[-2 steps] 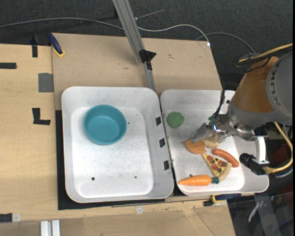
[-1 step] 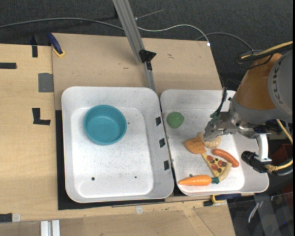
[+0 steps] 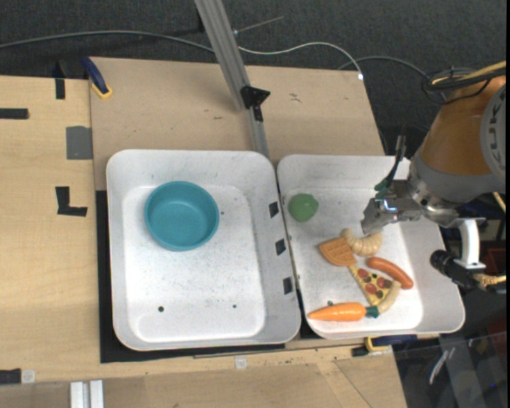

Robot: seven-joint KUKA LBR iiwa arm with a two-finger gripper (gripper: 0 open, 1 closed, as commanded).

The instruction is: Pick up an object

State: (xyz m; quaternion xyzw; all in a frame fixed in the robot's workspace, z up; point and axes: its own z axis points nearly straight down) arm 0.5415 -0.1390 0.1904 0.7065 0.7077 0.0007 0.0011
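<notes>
From my remote desk I begin at the near edge of the right bin (image 3: 442, 317), where the toy carrot (image 3: 340, 313) lies along the rim. Just behind it are the pizza slice (image 3: 372, 286) and the sausage (image 3: 391, 272), close together, almost touching. A little farther lie the orange wedge piece (image 3: 336, 251) and the pale croissant (image 3: 364, 242), which touch each other.

The gripper (image 3: 381, 213) hangs just above the croissant, and I see nothing between its fingers; how wide it is open I cannot tell from this angle. I judge the croissant is the target. To do this well, I would descend straight, keep clear of the wedge, and close on the croissant's narrow middle.

Farther back the green ball (image 3: 303, 207) sits alone, an easier choice. The blue bowl (image 3: 182, 215) rests in the left bin (image 3: 123, 313).
</notes>
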